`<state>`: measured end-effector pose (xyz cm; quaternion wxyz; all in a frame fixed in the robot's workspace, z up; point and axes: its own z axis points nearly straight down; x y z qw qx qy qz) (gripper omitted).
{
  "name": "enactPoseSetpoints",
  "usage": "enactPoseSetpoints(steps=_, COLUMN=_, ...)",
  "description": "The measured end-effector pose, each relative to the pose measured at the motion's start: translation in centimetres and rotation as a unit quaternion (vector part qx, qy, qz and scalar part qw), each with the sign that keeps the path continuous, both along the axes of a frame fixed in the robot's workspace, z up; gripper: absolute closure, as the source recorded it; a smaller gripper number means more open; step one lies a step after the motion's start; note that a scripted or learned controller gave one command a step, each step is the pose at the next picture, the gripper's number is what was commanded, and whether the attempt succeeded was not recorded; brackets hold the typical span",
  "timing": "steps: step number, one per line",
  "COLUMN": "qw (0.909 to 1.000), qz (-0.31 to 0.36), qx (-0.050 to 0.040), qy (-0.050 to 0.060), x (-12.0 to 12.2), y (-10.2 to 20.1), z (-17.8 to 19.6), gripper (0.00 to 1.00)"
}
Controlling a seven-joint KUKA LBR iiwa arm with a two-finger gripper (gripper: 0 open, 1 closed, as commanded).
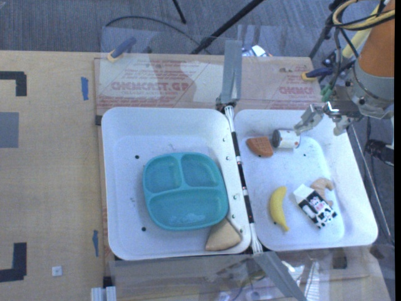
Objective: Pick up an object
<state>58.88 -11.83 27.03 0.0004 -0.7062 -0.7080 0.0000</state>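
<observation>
The right bin [351,168] holds a yellow banana [278,208], a brown cookie-like piece [259,146], a small white and grey cylinder [284,139], a black and white carton [316,207] and a tan piece [323,184]. My gripper [323,119] hangs over the bin's far right corner, open, with nothing between its fingers. It is to the right of the cylinder and apart from it.
The left bin [119,168] carries a teal divided plate [185,190] and a tan wedge [222,237] at its near right corner. A metal divider post [230,74] stands behind the bins. Cables [351,11] hang at the upper right by the arm.
</observation>
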Motion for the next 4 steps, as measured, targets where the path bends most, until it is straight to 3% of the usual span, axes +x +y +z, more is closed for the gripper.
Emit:
enactPoseSetpoints(steps=1, qw=0.9986, qz=0.053, qx=-0.0002, qy=0.000, x=3.6, y=1.7, z=-11.0, gripper=0.00)
enactPoseSetpoints(steps=2, qw=0.9970, qz=0.077, qx=-0.0025, qy=-0.012, x=8.5, y=0.7, z=-17.1, gripper=0.00)
enactPoseSetpoints(steps=3, qw=0.9944, qz=0.106, qx=-0.0006, qy=-0.001, x=2.2, y=-3.9, z=-15.3, gripper=0.00)
enactPoseSetpoints(steps=4, qw=0.9905, qz=0.138, qx=-0.0003, qy=-0.003, x=-3.1, y=-2.1, z=-18.4, gripper=0.00)
